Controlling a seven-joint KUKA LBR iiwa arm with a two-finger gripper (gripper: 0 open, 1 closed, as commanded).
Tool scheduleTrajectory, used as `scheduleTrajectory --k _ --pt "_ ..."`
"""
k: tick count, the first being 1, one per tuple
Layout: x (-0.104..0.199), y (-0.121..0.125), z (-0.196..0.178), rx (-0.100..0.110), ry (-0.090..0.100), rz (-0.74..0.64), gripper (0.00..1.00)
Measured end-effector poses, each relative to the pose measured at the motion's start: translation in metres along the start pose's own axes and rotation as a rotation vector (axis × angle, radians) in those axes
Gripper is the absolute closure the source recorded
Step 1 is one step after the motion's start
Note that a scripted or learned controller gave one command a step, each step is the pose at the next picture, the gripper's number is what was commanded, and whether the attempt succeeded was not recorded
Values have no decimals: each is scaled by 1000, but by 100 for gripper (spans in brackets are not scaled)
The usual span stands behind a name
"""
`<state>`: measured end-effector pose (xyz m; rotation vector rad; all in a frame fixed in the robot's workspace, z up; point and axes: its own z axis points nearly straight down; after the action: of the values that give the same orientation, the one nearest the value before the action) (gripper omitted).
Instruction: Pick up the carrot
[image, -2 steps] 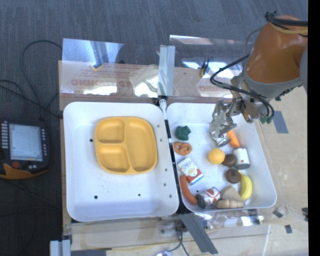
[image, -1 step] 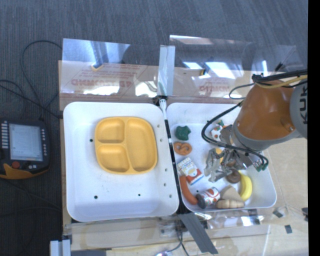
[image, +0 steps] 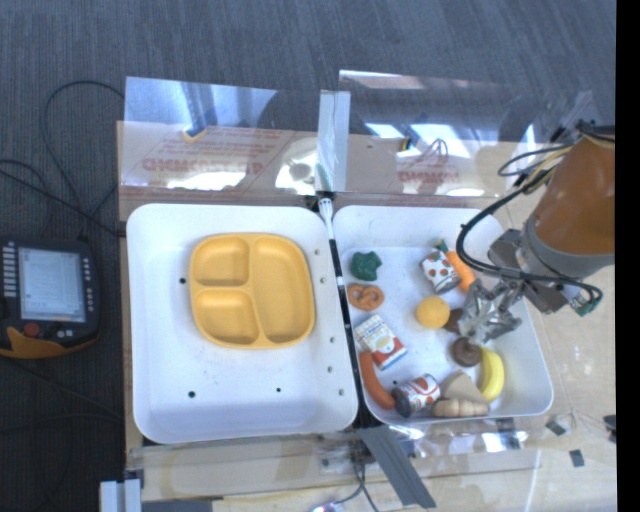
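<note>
the carrot lies in the right bin, up near its far edge and toward the right side, a short orange piece slanting down to the right, with its upper end touching or tucked against the small printed can. the tool hangs just nearer than the carrot, low over the bin and close above the brown round piece and the banana; from here its metal parts blur together and i cannot tell whether it is released or clenched, and nothing orange shows in it. so i judge the pick is not yet made. to do it well, i'd say the tool needs to shift toward the far edge of the bin until it is centred over the carrot's free lower end, away from the can, and turn so it closes across the carrot's thin width rather than along its length. coming down too near the can would likely nudge it or catch both. the yellow ball sits just beside the path and could roll if brushed. the left bin with the yellow divided plate plays no part.
</note>
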<state>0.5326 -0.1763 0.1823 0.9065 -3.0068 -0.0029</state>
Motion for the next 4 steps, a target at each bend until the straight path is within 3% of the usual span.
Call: scheduleTrajectory --k 1,2,3,4 --pt "-11 -6 -125 6 -7 32 100" --pt "4 16 1 -9 3 -200 100" --pt "43 -16 92 0 -5 -41 100" --pt "33 -14 89 10 -25 -47 0"
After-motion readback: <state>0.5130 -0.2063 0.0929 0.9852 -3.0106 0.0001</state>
